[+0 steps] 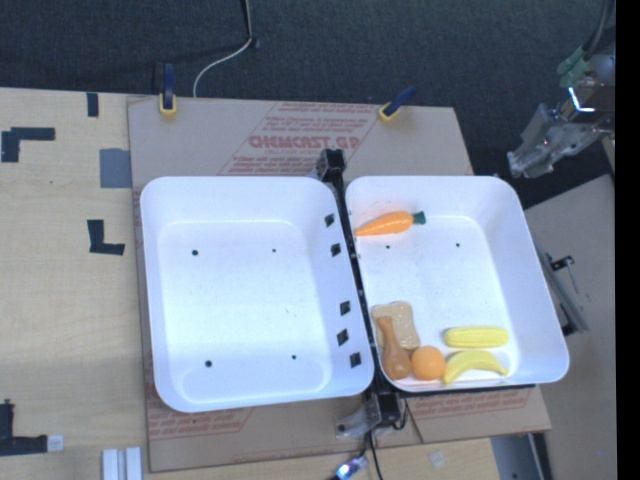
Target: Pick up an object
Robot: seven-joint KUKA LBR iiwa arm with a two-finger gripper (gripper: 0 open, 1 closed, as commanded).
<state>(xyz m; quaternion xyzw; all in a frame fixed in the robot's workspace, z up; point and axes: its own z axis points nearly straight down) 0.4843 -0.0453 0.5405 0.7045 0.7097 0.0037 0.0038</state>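
Your gripper (540, 153) hangs off the upper right corner of the right bin (500, 200), and you cannot tell how its fingers are set. The likeliest target, the toy carrot (384, 224), lies alone near the divider at the top of that bin; it is probably light, hard, slick plastic, so take it across its thick middle rather than the tapered tip. You have one carrot, one corn cob (476, 337), one banana (474, 365), one orange ball (428, 363) and one tan bread-like piece (396, 326), the last four crowded along the near edge, while the left bin (165, 268) holds nothing to pick.
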